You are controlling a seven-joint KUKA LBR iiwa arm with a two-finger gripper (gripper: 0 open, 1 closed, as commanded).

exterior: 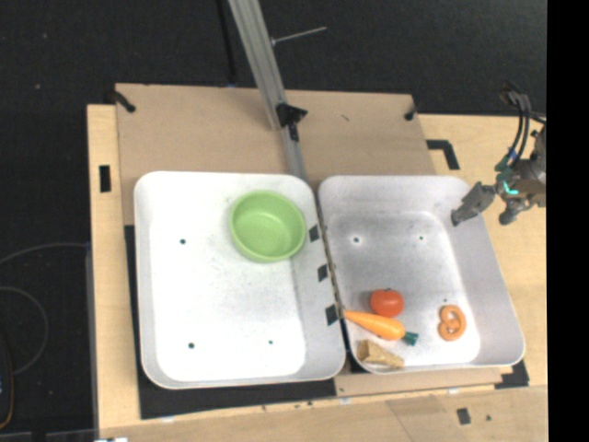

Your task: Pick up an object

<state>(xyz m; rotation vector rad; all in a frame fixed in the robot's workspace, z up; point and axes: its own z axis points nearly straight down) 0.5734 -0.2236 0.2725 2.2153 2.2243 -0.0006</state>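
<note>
A green bowl (268, 226) sits in the left bin (184, 339), near its far right corner. The right bin (386, 210) holds a red tomato (387, 302), an orange carrot (375, 324), a small orange ring-shaped piece (451, 322) and a tan wedge (379, 355), all near its front edge. My gripper (490, 206) hovers over the right bin's far right rim, well away from those objects. It is open, its two dark fingers (467, 203) spread with nothing between them.
A slanted metal pole (262, 53) runs from the top of the view down to the gap between the bins. Brown board lies behind the bins, and the bench's edge is to the right.
</note>
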